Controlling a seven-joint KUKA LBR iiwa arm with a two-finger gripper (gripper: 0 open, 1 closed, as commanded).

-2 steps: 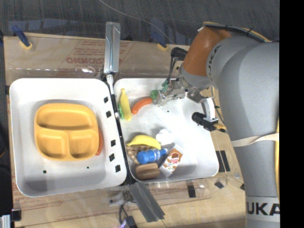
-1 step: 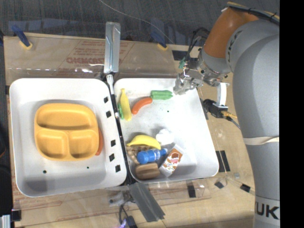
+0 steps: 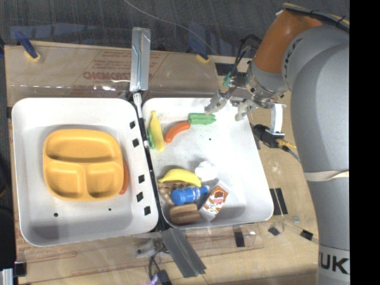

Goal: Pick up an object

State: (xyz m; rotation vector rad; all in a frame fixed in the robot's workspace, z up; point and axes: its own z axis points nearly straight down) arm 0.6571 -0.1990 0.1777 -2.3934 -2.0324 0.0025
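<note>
Gripper (image 3: 228, 108) open, empty, hovering at right bin's (image 3: 252, 159) far edge. Green piece (image 3: 202, 119) just below-left of fingers; carrot (image 3: 176, 131) further left. Best approach, I judge: centre over green piece, descend straight, close across its short width.

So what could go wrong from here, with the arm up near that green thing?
1. The gripper hangs open beside the green piece, at the right bin's far wall; the jaws might hit the rim or nudge the piece away.
2. The carrot lies right next to it, so a grab could catch both or neither.
3. The banana, blue bottle and packet are piled together, hard to separate.
</note>
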